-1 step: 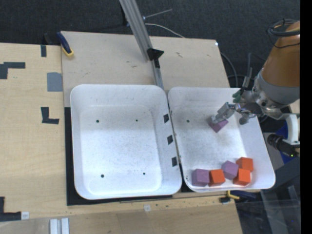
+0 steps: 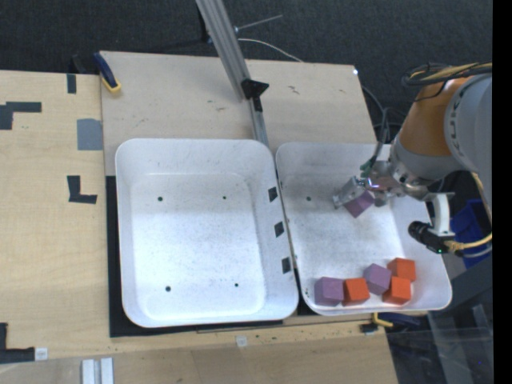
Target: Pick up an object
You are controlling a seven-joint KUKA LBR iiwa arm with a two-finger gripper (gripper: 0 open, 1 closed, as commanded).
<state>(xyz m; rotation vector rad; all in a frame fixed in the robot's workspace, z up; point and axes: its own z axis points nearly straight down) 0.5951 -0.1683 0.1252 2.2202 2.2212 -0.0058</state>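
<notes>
Wooden bench, right bin point(image 2: 320, 174), purple block point(image 2: 359, 205) partly hidden between fingers point(image 2: 349, 194)

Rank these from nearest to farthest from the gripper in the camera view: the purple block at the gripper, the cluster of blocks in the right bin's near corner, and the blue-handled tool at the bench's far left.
1. Purple block, right at the gripper, in the right bin.
2. Block cluster, in that bin's near corner.
3. Blue-handled tool, far across the bench beyond the left bin.
</notes>
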